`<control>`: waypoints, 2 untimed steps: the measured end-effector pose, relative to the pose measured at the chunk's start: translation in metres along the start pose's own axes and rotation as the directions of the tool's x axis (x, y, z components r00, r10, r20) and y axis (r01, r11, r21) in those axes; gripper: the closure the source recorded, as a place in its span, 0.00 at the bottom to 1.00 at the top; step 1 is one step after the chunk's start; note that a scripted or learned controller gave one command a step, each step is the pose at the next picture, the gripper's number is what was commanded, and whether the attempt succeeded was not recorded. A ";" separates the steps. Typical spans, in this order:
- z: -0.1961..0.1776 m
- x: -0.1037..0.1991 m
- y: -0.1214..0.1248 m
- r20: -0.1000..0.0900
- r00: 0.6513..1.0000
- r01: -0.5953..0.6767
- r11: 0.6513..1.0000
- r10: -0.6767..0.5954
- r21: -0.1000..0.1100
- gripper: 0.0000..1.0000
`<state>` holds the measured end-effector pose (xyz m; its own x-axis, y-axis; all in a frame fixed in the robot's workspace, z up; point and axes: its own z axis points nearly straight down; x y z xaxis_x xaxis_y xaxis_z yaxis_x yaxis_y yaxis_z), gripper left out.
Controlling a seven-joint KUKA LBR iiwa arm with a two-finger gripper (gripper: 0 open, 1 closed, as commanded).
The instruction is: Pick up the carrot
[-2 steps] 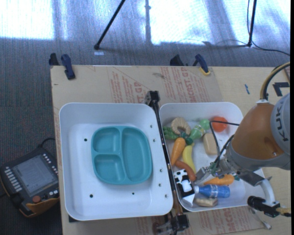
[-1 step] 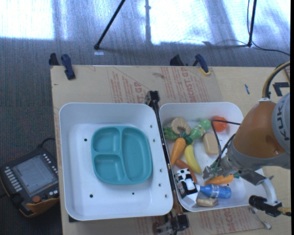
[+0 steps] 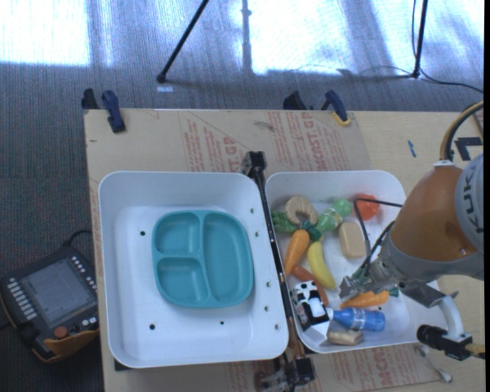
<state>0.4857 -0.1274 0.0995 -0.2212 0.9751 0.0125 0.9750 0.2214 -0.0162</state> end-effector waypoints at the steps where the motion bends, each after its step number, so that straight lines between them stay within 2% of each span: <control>1: -0.112 0.043 0.033 0.005 0.929 -0.370 0.929 0.370 -0.014 1.00; 2: -0.111 0.043 0.033 0.005 0.929 -0.369 0.929 0.369 -0.013 0.00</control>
<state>0.5101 -0.0792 0.2109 0.1539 0.9881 0.0002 0.9881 -0.1538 -0.0065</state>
